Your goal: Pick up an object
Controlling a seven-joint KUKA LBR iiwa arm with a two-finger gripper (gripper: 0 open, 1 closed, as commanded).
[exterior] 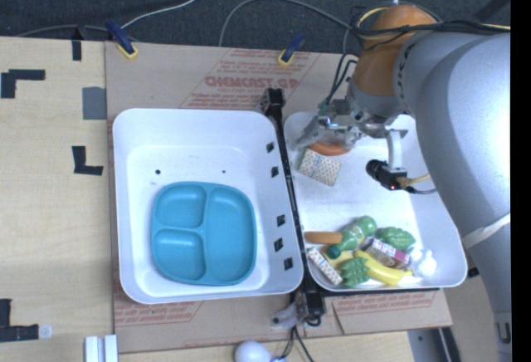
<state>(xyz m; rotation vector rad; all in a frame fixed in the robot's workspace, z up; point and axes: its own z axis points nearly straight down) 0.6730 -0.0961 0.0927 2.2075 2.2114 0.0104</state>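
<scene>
I see the grey arm (pixel 465 119) reaching from the right over the right bin (pixel 440 223). The left bin (pixel 137 186) carries a blue divided plate (pixel 203 233). The gripper (pixel 336 129) hangs just above a speckled block (pixel 320 166) with an orange piece (pixel 330 149) touching it; how the gripper is set I cannot tell. Toy food (pixel 365 252) piles at the right bin's near edge.

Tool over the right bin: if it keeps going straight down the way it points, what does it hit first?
Most likely the speckled block, which lies just below the tool near the right bin's back left corner. An orange piece sits between them, possibly first; depth is unclear.
</scene>
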